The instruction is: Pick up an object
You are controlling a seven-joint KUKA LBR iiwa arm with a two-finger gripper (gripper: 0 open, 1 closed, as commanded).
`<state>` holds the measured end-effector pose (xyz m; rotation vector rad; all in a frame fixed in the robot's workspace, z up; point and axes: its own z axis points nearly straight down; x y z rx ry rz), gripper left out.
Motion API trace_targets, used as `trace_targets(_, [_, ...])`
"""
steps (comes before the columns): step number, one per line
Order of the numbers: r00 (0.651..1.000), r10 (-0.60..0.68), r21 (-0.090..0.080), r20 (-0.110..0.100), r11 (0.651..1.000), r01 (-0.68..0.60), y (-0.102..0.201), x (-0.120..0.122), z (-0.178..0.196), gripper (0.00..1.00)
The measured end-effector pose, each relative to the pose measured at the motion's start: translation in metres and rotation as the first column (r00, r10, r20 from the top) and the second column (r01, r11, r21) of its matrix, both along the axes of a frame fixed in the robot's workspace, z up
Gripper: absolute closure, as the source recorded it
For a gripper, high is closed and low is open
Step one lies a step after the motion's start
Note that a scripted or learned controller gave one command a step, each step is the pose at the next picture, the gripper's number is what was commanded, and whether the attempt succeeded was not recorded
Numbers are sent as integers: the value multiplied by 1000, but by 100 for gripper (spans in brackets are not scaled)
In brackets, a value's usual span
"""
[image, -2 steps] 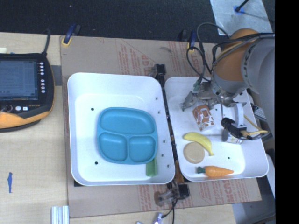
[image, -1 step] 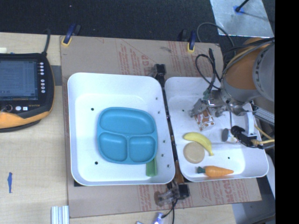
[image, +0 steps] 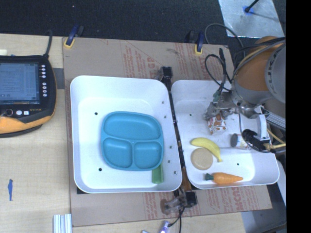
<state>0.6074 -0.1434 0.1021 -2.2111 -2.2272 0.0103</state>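
While lowered into the right bin:
Pincer (image: 217, 111): down over a small red-and-white packet (image: 218, 124) at the bin's upper middle; grip on it impossible to tell.
Right bin (image: 262, 174): banana (image: 207, 146) just above a tan round disc (image: 201, 158); carrot (image: 224, 178) near the front wall.
Left bin (image: 87, 130): blue divided plate (image: 132, 141), green piece (image: 157, 174) at its lower right corner.
Table's left edge: tablet controller (image: 22, 95).

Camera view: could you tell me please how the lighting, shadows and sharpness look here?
Camera view: even, soft light; the white bins look bright, slightly washed out; the arm darkens the right bin around the gripper; the banana and blue tray look mildly soft.
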Motion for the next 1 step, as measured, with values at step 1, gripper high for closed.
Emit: trace_targets(1, [1000, -1, 3, 6, 1000, 1, 66, 0, 91, 100])
